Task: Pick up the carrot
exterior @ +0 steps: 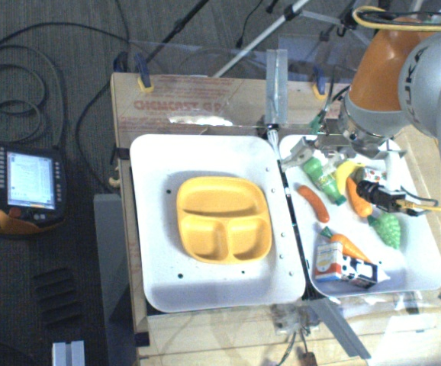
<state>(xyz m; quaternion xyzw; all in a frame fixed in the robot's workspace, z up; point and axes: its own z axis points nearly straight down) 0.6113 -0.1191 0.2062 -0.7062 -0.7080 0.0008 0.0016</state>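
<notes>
Nothing done yet: the carrot [351, 245] lies in the right bin [426, 269], near of my hand [335, 145], whose grip I cannot tell

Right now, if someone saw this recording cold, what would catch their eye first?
Probably the bright yellow three-compartment plastic tray, alone in the middle of the left white bin. Next, the grey arm with its orange band reaching in from the right over the right white bin, which is crowded with toy food: an orange carrot near the front by a small carton, a red sausage, a green bottle.
</notes>
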